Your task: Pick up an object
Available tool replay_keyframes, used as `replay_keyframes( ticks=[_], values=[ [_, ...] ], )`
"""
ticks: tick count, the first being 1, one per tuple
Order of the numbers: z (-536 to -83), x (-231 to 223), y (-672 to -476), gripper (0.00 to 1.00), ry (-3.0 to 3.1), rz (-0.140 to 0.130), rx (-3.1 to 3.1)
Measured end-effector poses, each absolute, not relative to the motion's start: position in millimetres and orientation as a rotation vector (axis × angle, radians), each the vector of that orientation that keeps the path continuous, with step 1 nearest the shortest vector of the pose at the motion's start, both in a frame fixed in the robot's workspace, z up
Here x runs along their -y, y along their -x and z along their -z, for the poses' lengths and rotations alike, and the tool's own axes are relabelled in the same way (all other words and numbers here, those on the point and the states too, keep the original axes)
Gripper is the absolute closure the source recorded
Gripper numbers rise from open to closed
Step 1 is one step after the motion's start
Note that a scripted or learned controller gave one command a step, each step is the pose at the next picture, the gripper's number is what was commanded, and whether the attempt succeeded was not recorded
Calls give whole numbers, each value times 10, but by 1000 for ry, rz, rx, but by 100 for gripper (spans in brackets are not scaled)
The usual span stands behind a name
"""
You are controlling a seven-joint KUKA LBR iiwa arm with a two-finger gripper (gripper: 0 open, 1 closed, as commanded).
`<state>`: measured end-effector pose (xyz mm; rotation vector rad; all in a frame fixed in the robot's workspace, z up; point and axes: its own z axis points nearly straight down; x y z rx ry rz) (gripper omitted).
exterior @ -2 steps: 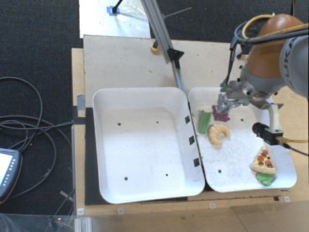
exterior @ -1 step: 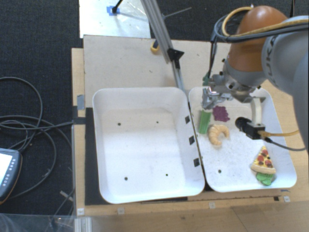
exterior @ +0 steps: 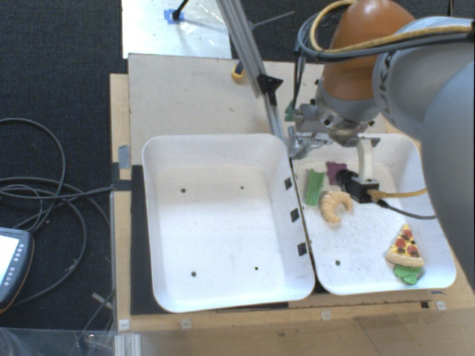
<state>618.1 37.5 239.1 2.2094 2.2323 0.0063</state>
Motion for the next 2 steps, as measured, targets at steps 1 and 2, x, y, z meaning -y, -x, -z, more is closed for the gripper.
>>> replay_keyframes(
  ticks=[1, 2],
  values=[
    [-2340, -822, -6341, 100, -2210, -5, -2232],
    [-2343, -792, -6338, 0, -2213, -2, -2228]
  ],
)
